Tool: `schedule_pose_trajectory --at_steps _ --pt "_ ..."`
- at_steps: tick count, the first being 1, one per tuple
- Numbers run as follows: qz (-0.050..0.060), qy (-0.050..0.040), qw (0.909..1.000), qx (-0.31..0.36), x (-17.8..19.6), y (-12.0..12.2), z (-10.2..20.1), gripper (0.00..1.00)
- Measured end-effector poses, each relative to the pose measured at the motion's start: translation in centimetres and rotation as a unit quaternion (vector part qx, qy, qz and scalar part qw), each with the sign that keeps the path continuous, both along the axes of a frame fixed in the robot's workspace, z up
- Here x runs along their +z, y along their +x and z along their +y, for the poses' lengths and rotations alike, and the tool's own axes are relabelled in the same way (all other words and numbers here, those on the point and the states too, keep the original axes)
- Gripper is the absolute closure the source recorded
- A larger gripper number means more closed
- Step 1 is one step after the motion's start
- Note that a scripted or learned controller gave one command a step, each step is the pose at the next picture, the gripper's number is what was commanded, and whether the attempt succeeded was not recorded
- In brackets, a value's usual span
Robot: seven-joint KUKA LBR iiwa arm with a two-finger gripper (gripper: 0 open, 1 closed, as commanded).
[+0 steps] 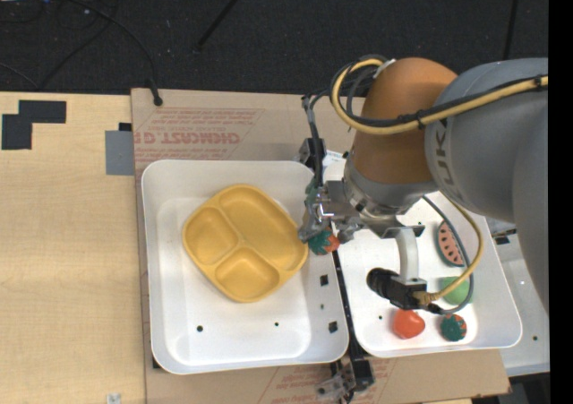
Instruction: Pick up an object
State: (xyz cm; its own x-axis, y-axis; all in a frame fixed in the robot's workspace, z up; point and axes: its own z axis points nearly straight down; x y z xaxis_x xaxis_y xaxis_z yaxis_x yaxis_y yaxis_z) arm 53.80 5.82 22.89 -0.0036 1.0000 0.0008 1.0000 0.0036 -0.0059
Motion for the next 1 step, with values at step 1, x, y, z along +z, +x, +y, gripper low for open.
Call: schedule_pose_trajectory --at_steps 1 --pt "0.001 0.0001 1.0 0.001 -1.16 -2.08 5.22 1.0"
